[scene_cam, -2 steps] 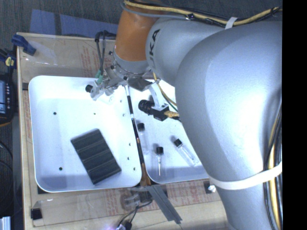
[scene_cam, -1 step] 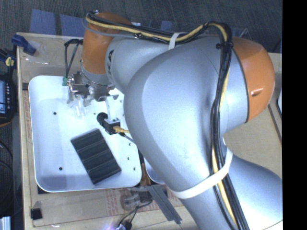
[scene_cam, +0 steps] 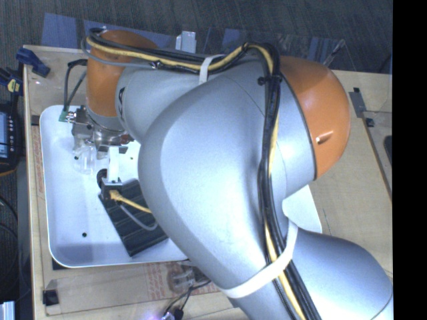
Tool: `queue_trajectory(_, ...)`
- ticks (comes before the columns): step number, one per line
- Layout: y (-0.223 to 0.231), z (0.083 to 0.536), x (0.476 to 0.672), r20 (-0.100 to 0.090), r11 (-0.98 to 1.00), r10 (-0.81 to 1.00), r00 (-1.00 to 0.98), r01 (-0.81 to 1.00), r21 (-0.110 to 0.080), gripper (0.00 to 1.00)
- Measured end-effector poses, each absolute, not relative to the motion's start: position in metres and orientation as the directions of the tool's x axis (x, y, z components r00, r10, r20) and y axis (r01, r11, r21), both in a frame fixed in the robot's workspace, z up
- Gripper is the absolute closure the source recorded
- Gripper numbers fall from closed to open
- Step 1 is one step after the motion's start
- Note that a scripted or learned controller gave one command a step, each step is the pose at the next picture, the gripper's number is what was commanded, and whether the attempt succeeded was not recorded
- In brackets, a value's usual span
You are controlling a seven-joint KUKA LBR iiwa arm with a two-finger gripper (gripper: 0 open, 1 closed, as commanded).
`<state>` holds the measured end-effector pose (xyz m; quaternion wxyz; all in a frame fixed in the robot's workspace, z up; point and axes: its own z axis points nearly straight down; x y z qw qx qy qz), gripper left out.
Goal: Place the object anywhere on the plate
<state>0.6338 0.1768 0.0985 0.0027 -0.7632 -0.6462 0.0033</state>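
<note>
Your smooth-shelled grey KUKA arm point(scene_cam: 220, 179) loomed closest to the lens. Its rounded elbow joint was capped in a glossy orange dome point(scene_cam: 323, 122). A bundle of black and yellow cables point(scene_cam: 270, 145) ran along the shell and was cinched by a white strap point(scene_cam: 263, 279) low on the arm.

Beyond the elbow, the arm narrowed to a second orange band point(scene_cam: 107, 79) above the wrist. Below that hung the metal-and-clear-plastic gripper point(scene_cam: 85, 157), over the far-left part of the shallow white plastic bin point(scene_cam: 63, 199). From this angle you could not tell whether the gripper was released, clenched or grasping anything.

The bin had rounded corners and a low raised rim. A tiny dark speck point(scene_cam: 85, 235) sat on its matte floor, well apart from the gripper and nearer the front edge. Where the task's object lay, you could not tell, because the arm's bulk covered much of the bench.

The bench point(scene_cam: 363, 172) under the bin was pale, flat wood. A small blue clamp point(scene_cam: 30, 60) was fixed at its far-left corner. Farthest off lay a dark, finely ribbed carpet floor point(scene_cam: 200, 5).
</note>
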Motion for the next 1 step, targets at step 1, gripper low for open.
queue_trajectory(1,0.1033,0.1907,0.6302,-0.001,0.454,0.891,-0.454,0.891,-0.002,1.0)
